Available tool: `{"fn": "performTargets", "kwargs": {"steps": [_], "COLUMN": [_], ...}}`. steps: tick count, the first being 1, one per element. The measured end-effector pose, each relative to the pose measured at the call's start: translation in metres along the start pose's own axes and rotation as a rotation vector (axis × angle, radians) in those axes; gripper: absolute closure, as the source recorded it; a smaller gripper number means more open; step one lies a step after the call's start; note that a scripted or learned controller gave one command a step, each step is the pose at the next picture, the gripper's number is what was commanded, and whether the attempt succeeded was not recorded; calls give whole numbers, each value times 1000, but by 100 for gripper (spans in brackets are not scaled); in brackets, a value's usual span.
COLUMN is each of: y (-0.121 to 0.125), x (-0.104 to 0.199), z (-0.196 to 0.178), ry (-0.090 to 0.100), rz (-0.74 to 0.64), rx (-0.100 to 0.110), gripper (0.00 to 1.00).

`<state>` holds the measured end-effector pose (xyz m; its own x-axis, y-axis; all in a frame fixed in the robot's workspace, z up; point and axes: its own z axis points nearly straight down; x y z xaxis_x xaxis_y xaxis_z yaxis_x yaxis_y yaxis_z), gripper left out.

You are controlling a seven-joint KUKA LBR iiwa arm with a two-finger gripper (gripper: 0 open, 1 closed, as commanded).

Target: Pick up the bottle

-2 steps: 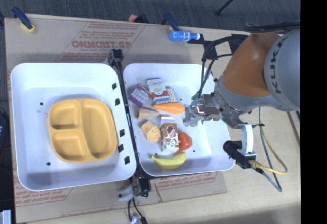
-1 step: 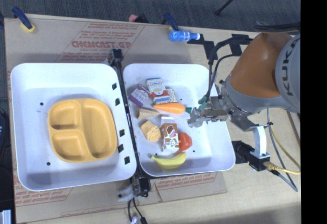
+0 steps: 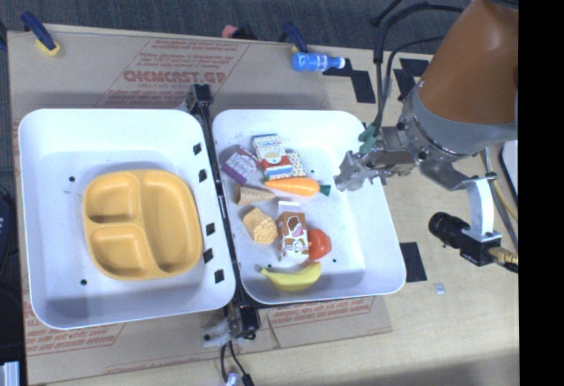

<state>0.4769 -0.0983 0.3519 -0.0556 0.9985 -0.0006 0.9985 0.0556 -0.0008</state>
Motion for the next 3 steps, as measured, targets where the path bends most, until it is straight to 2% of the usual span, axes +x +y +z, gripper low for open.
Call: {"fn": "performTargets", "kwargs": {"steps": [1, 2, 3], "y": [-2, 1, -2], "x": [-26, 20, -14], "z": [110, 15, 78], "ry": [1, 0, 1], "rz": [-68, -76, -36], "rx": [3, 0, 4], "gripper": [100, 100, 100]}}
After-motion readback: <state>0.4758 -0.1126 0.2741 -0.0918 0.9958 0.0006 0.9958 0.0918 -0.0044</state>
